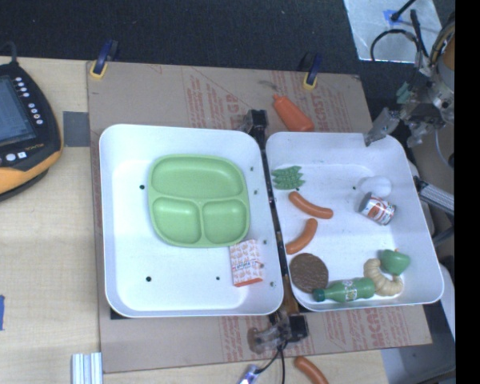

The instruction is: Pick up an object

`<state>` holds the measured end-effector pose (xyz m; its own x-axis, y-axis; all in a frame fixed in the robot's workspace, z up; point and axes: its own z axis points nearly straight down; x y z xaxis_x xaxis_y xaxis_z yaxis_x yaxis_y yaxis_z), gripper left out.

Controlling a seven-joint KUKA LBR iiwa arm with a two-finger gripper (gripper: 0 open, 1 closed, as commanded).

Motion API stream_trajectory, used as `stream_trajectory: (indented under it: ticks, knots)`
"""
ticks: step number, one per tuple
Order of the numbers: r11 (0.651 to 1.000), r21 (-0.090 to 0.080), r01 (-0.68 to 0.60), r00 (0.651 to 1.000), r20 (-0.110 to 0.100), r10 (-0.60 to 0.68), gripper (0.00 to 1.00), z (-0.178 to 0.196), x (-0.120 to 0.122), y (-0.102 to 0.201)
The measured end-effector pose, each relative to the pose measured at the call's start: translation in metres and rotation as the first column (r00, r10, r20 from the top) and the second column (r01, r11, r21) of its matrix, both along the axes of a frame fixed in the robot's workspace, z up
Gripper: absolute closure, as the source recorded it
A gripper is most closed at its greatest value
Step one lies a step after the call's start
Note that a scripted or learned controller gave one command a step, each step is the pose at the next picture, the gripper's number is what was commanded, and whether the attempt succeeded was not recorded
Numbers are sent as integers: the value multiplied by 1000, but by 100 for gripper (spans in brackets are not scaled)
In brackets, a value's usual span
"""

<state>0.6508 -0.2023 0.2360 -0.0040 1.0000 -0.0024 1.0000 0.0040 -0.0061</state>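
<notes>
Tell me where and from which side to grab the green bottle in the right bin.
Grip the green bottle at mid-body, coming straight down. It lies flat, roughly parallel to the bin's near wall, its right end touching the pale ring. Probably set the pincer across its width; the dark round patty leaves little room at its left end.

a teach pendant (12, 130) lies left of the bins, beside cardboard (184, 94) held by blue clamps (104, 57).

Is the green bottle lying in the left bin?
No, the green bottle lies in the right bin, along its near edge beside the brown disc; the left bin holds the green tray.
</notes>
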Motion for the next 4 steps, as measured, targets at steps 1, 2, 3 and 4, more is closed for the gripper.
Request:
stream_trajectory:
  ticks: [1, 2, 3, 4]
  knots:
    - [1000, 1, -1, 1000, 1, 1, 0, -101, -61, -10]
    - [1000, 1, -3, 1000, 1, 3, 0, -145, -73, -9]
    - [1000, -1, -7, 1000, 1, 7, 100, -134, -73, -11]
    - [1000, 0, -4, 1000, 5, 4, 100, -80, -80, 38]
